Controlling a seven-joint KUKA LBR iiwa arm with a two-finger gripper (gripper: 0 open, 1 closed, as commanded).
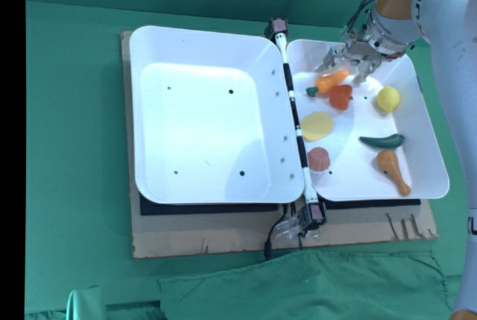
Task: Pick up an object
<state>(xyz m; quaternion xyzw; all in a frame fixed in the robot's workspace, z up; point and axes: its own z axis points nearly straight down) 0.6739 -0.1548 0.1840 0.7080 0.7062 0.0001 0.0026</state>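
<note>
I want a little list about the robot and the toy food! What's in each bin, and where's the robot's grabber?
left bin: holds no toys
right bin: holds the toy food
toys: orange carrot, red piece, yellow lemon, yellow disc, green pepper, pink round piece, tan drumstick
end effector: over the right bin's far end, just above the carrot
holding something: cannot tell

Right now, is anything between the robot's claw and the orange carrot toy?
Nothing visible. The gripper hangs just above the carrot in the right bin. The red toy lies against the carrot's lower side, not in between.
</note>
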